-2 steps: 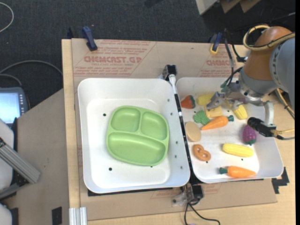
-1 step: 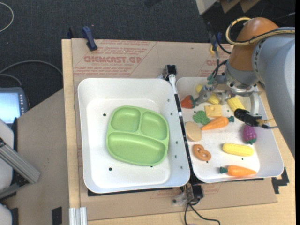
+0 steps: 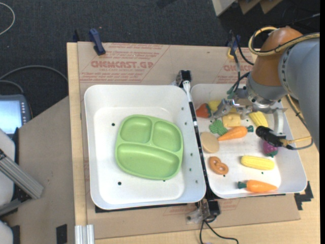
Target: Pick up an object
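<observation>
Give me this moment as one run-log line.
arm: over right bin | gripper: low above cheese and carrot, grasp unconfirmed | left bin: green plate

The arm (image 3: pixel 284 60) runs off the frame's right edge, so its upper part is cut away. Its wrist covers the back of the right bin (image 3: pixel 292 179), and the gripper (image 3: pixel 238 105) sits under that bulk; its tips are too cluttered by toys to read. A yellow block (image 3: pixel 232 120) and a green piece (image 3: pixel 218 127) lie partly beneath it. The purple toy (image 3: pixel 269 148) near the bin's right edge is half covered by a black part. The monitor (image 3: pixel 10 117) is cropped at the left edge.
</observation>
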Controlling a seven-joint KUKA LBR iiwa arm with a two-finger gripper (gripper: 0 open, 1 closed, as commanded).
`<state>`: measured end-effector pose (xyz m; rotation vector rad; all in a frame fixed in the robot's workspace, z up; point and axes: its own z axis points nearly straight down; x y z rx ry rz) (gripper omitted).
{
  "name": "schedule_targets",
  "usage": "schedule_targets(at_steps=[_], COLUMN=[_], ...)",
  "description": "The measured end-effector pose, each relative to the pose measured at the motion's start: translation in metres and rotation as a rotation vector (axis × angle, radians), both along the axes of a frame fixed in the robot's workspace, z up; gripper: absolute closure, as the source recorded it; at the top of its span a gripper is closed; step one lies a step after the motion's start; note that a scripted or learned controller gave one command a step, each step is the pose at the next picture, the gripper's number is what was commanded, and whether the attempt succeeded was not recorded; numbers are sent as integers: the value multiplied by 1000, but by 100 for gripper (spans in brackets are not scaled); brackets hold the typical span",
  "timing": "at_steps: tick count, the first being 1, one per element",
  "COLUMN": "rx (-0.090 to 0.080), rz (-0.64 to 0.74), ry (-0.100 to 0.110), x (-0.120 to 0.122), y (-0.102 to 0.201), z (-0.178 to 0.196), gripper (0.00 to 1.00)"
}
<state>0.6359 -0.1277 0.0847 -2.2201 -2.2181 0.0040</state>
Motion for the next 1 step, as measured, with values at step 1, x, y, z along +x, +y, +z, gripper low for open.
schedule_targets(at_steps=[1], rx=[1], rz=[-1], ry=[0], x=[-24], y=[5], z=[0], gripper=[0])
